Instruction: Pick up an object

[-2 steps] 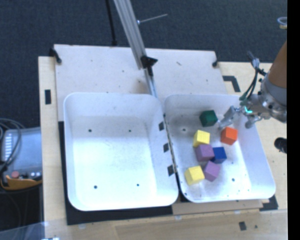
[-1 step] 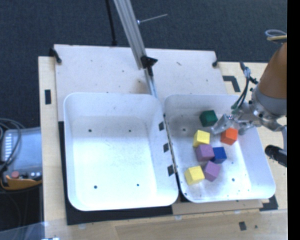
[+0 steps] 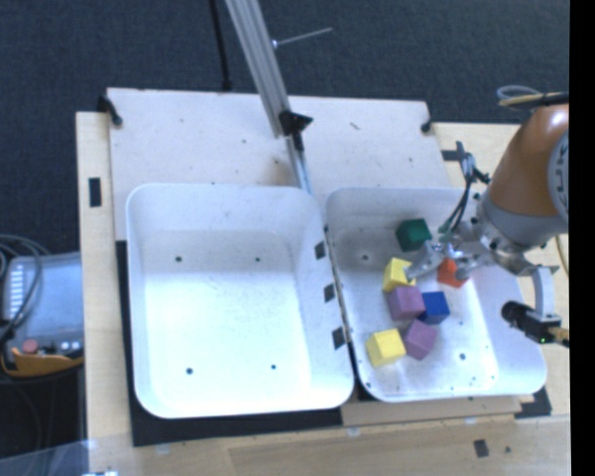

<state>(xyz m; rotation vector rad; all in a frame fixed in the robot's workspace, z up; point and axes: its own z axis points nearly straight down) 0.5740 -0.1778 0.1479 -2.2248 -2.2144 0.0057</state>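
The right bin point(image 3: 476, 365) holds several small blocks. A green block point(image 3: 413, 233) lies toward the back, with a yellow one point(image 3: 397, 273) in front of it. A purple block point(image 3: 407, 300), a blue block point(image 3: 435, 306), a second purple block point(image 3: 420, 338) and a second yellow block point(image 3: 385, 347) cluster in the middle. My gripper point(image 3: 442, 262) is low in the bin, right of the first yellow block. It hangs directly over an orange block point(image 3: 451, 276) and partly hides it.
The left bin point(image 3: 228, 296) stands beside the right one, their rims meeting at the middle. A slanted metal rail point(image 3: 263, 58) rises behind the bins. The arm's orange band point(image 3: 531, 162) is over the right bin's far right edge.
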